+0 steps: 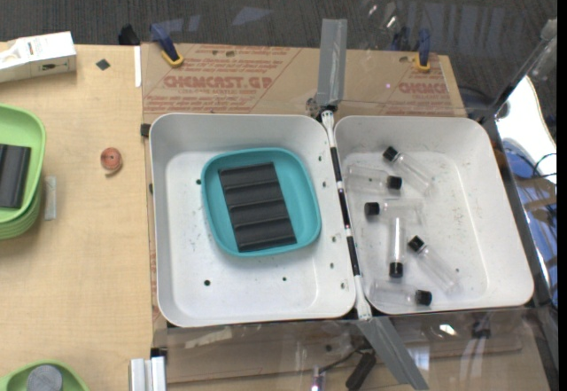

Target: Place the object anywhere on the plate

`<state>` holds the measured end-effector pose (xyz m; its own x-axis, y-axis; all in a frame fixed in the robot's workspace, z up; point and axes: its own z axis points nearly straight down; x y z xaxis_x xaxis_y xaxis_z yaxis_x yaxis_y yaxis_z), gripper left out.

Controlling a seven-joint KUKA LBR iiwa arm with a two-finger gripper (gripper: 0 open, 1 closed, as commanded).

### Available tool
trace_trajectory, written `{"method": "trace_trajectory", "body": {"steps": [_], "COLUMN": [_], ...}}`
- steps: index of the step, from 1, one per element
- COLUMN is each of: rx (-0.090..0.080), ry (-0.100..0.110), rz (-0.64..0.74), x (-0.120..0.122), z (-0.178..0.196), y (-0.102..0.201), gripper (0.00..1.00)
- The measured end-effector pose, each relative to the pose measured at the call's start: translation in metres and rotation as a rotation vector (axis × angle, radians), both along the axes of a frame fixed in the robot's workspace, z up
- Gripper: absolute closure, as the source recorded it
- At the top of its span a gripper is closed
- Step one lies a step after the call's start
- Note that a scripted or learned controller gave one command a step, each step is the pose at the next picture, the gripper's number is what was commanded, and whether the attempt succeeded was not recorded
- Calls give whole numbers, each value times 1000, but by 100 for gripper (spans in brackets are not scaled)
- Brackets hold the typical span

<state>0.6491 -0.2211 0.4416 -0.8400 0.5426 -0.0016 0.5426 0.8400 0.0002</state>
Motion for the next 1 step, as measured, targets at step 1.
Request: {"method": "trace_trajectory", "body": {"steps": [1], "rx": [-2], "ry": [-3], "rz": [113], "x": [3], "z": [1], "y": [0], "gripper": [0]}}
